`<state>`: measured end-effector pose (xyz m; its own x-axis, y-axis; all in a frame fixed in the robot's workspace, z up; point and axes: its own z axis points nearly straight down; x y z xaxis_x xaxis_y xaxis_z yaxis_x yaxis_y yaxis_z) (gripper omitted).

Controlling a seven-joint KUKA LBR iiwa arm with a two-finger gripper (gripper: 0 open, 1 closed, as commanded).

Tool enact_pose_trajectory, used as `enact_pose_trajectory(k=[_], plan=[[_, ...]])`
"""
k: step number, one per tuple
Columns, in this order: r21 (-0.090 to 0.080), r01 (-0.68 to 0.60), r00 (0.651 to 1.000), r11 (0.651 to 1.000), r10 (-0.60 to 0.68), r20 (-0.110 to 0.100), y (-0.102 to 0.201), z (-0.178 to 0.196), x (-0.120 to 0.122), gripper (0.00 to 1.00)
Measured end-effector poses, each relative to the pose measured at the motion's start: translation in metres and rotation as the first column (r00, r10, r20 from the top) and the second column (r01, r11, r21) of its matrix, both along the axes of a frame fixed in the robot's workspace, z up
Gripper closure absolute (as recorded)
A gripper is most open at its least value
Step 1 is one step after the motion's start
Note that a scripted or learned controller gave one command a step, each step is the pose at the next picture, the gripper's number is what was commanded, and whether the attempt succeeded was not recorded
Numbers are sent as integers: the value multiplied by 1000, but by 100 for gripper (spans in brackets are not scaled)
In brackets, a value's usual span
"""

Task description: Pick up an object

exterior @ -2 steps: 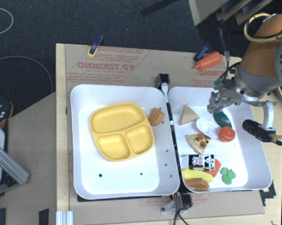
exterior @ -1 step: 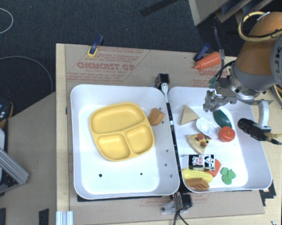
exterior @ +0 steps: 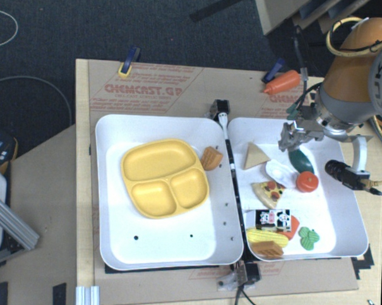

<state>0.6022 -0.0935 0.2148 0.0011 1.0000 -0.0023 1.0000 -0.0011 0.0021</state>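
The left bin (exterior: 113, 196) is bearing a yellow divided plate (exterior: 164, 177); the right bin (exterior: 346, 212) is holding toy foods. The gripper (exterior: 291, 139), its opening impossible to tell, is hanging just beside a dark green toy (exterior: 301, 161).

The arm (exterior: 355, 74) is showing a grey body with a bulging orange band above the wrist, black cables looping beside it, and a metallic gripper (exterior: 293, 137) (greyish, angular) below.
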Motion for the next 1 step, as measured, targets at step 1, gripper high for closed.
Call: enact_pose_trajectory(k=[1], plan=[[2,0,1000,1000,0,-3,2,10,-10,100]])
